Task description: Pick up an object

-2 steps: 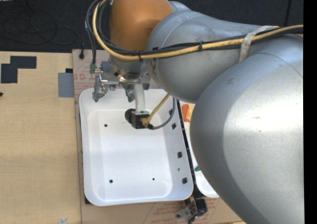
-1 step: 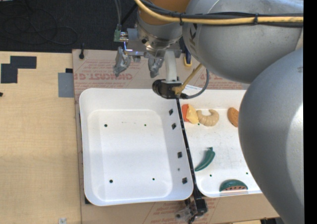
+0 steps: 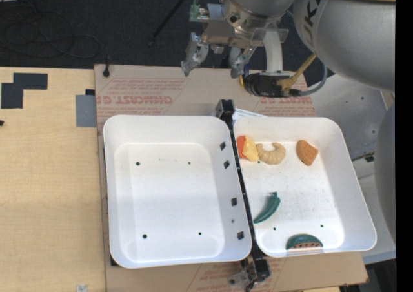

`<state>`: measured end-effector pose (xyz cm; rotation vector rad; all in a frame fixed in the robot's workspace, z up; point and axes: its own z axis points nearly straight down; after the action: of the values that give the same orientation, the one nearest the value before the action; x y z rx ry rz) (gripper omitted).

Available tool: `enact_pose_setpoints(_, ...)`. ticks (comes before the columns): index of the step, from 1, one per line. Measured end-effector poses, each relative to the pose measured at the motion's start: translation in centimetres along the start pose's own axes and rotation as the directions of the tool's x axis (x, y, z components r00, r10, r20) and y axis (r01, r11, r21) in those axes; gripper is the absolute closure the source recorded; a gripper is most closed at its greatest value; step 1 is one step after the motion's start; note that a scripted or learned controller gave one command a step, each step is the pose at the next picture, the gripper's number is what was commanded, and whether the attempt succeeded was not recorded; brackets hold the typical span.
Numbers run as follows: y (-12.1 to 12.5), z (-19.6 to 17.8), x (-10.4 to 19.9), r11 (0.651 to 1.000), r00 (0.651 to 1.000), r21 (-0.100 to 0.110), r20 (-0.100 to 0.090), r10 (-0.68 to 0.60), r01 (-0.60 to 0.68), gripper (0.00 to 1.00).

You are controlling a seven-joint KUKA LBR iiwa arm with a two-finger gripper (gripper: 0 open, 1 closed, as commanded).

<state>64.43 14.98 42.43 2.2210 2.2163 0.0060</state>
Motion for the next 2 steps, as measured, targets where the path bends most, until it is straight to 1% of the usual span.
enact_pose_setpoints(1, -3.5, 11.0, 9.8, 1.0, 1.0, 0.017, 0.002, -0.009, 0.009, 0.0)
enact_pose_setpoints(2, 0.1, 4.2, 5.2, 1.0, 1.0, 0.001, 0.001, 0.001, -0.001, 0.0)
